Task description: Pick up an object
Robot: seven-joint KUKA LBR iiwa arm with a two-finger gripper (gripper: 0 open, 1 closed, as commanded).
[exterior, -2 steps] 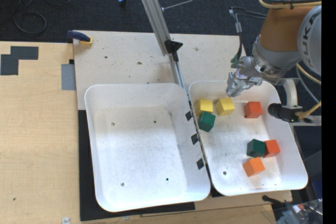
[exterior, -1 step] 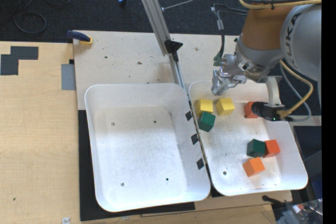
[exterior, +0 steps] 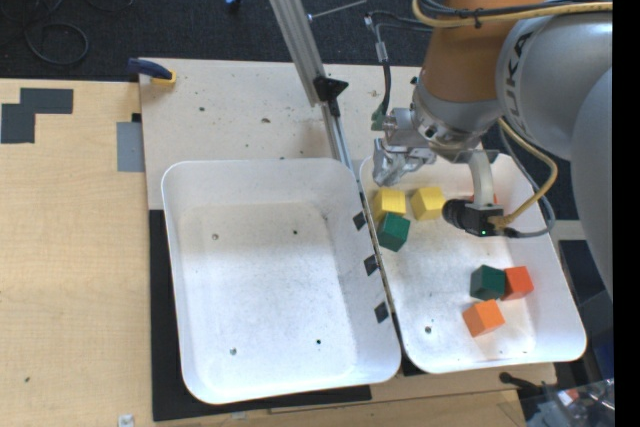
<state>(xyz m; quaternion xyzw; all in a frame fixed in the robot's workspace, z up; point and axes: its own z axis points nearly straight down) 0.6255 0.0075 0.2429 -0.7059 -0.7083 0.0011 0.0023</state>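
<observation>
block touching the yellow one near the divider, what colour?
Green, a dark green cube just below the yellow block; seen in the camera view.

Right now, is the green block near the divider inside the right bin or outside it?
Inside. The green block lies on the right bin's floor, touching a yellow block.

Even, fairly bright overhead light is washing the two white bins nearly featureless, the arm is casting soft shadows, the floor beyond the bench's far edge is lying dim, and everything is looking slightly soft.
</observation>
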